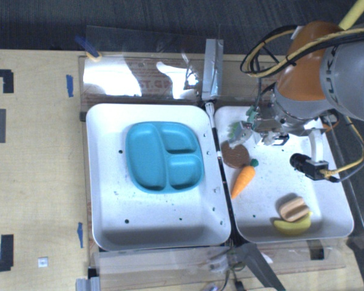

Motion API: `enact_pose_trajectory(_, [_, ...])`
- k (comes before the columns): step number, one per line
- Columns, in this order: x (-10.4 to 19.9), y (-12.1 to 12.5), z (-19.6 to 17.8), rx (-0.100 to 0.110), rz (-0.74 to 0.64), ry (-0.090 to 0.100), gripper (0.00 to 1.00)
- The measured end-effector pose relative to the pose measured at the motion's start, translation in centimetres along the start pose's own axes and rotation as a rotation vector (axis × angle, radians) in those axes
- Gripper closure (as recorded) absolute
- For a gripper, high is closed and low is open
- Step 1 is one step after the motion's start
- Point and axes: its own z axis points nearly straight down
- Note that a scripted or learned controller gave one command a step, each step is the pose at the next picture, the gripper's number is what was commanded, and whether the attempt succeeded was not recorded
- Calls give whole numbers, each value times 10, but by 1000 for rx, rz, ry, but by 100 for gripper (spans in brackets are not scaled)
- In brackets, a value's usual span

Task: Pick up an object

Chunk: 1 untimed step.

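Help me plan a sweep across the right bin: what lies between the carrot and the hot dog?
In the camera view, bare white bin floor separates the carrot from the hot dog; nothing sits between them.

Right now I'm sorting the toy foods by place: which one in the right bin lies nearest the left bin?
The brown cookie, against the dividing wall; the carrot, hot dog and banana lie farther right.

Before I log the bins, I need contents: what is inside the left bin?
A blue divided plate lies in the left bin. The bin floor beneath the plate is covered, so anything under it cannot be seen.
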Motion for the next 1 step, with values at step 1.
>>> enact_pose_trajectory(1, [-56, -38, 97, -7, 70, -2, 0])
